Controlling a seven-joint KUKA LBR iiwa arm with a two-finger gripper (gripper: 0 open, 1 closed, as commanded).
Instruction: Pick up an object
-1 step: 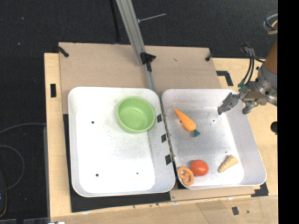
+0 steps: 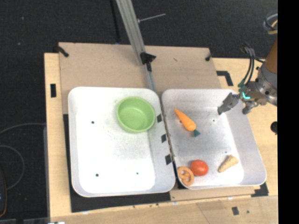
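A toy carrot [image 2: 185, 120] is seen lying slantwise in the right bin [image 2: 243, 146], toward its far left part, its green tip pointing to the near edge. Along the near edge of that bin a red tomato [image 2: 199, 167] is placed, with a pretzel [image 2: 185, 175] touching it at the near left corner and a pale wedge [image 2: 228, 163] toward the right. The gripper [image 2: 239, 105] is held over the bin's far right corner, fingers spread apart and grasping nothing. A green bowl [image 2: 136, 115] is set near the far right corner of the left bin [image 2: 84, 139].
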